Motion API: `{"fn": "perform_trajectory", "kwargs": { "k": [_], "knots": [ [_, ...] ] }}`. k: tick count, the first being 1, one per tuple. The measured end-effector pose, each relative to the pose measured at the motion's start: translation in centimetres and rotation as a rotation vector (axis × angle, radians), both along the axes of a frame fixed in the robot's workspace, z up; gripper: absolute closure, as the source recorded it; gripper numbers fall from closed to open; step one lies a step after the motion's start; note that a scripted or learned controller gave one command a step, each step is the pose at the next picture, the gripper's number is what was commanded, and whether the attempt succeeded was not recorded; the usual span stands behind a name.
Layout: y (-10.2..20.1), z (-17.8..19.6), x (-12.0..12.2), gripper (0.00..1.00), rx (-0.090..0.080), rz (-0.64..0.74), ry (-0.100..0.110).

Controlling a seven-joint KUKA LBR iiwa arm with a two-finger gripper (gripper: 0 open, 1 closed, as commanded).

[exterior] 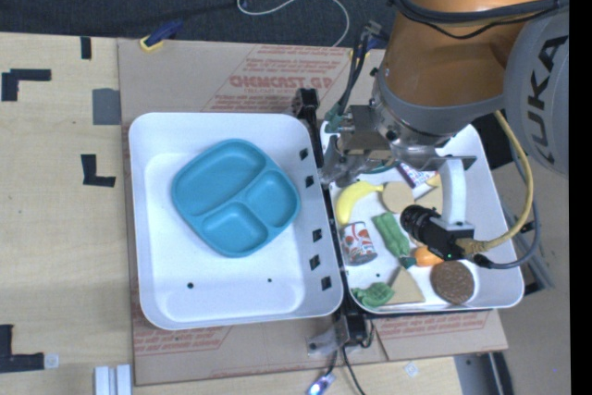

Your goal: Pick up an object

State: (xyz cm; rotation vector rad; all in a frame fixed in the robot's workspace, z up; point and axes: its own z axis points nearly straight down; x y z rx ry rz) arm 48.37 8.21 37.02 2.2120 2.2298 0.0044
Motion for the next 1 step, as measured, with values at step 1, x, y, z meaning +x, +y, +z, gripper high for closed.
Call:
{"fn": "perform_trajectory", "kwargs": {
  "k": [1],
  "knots": [
    [-2.25, 4.66, 0.02, 1.00, -0.001, -0.008, -0.001]
  ]
}}
